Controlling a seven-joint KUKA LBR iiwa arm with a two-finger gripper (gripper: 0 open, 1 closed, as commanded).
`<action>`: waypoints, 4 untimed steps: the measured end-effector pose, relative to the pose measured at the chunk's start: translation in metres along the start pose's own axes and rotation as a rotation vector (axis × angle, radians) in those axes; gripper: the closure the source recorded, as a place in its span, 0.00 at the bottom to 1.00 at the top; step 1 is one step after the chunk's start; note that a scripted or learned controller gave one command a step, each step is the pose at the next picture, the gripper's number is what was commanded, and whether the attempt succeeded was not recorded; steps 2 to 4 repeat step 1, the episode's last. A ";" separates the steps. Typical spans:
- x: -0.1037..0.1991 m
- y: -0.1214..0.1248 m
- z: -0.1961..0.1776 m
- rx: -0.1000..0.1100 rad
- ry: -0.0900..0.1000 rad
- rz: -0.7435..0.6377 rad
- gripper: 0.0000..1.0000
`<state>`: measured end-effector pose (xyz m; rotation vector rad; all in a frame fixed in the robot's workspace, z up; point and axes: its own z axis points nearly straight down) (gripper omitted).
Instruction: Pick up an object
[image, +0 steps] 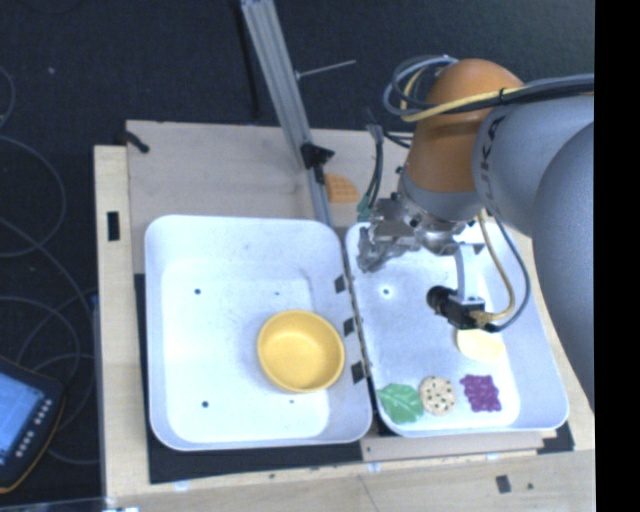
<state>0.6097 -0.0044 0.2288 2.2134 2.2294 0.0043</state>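
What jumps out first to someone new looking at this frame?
The big grey arm with its orange band, reaching in from the right over the right bin. Next the yellow bowl, alone in the left bin. Then the small row along the right bin's near edge: green leaf, cookie, purple grapes.

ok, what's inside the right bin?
Along the near edge of the right bin: a green leaf piece, a cookie, purple grapes, and a pale yellow piece above them. The arm covers the bin's far end.
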 end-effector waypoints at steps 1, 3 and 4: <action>0.054 0.011 -0.016 0.000 0.000 -0.001 1.00; 0.054 0.011 -0.016 0.000 0.000 -0.001 1.00; 0.054 0.011 -0.016 0.000 0.000 -0.001 1.00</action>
